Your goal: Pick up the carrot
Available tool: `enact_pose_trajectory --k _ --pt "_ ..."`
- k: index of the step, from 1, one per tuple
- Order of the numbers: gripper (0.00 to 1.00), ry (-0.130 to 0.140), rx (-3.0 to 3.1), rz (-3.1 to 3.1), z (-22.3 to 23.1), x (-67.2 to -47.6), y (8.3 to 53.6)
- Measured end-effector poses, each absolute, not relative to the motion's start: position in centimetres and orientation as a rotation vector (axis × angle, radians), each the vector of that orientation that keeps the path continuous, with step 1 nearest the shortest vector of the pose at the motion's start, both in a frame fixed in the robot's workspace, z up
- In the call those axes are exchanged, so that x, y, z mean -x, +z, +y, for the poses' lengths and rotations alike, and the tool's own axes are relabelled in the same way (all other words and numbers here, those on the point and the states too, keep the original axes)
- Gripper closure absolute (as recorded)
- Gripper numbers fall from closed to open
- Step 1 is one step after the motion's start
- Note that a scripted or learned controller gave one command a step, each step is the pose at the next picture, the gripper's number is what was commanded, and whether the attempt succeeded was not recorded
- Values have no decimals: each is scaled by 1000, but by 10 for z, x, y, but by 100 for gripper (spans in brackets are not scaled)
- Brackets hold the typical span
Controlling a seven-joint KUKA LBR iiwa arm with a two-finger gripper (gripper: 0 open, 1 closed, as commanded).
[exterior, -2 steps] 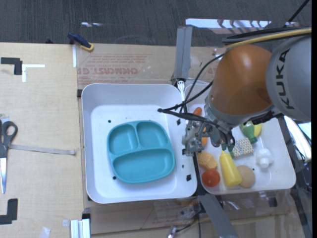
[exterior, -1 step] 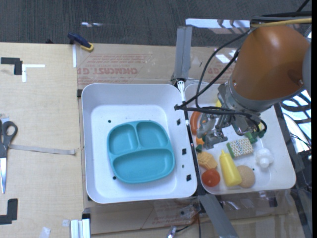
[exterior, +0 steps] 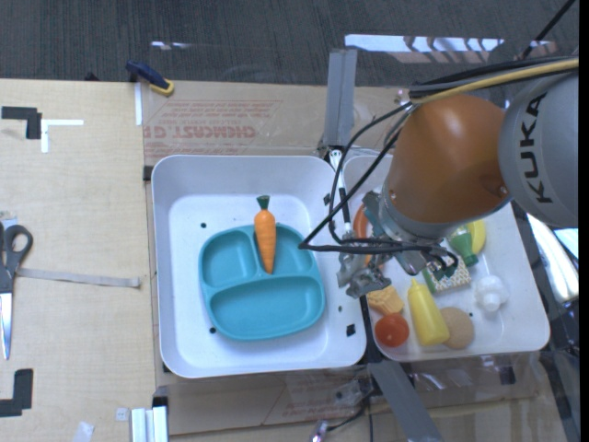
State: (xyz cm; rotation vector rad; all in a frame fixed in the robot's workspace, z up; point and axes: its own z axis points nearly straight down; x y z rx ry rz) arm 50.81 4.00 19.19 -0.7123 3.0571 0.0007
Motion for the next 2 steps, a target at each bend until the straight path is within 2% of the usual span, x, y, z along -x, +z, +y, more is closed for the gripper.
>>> enact_pose_trajectory --k 1,2 --pt "100 0 1193 2897 49 -533 307" --pt "100 1 1184 2894 49 -535 316"
